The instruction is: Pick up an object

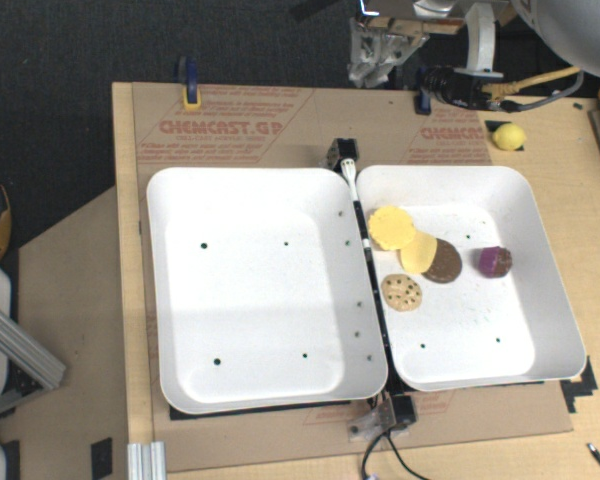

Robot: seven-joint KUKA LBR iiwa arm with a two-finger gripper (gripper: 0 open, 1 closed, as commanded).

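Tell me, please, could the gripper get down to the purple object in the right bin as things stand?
Probably yes: the purple object lies apart from the cookies, nothing covers it, and the gripper hangs above the bench's far edge.

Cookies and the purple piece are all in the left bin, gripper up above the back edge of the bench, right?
Not quite: the camera view shows the cookies and the purple piece in the right bin, not the left bin. The rest holds: the gripper is above the back edge of the bench.
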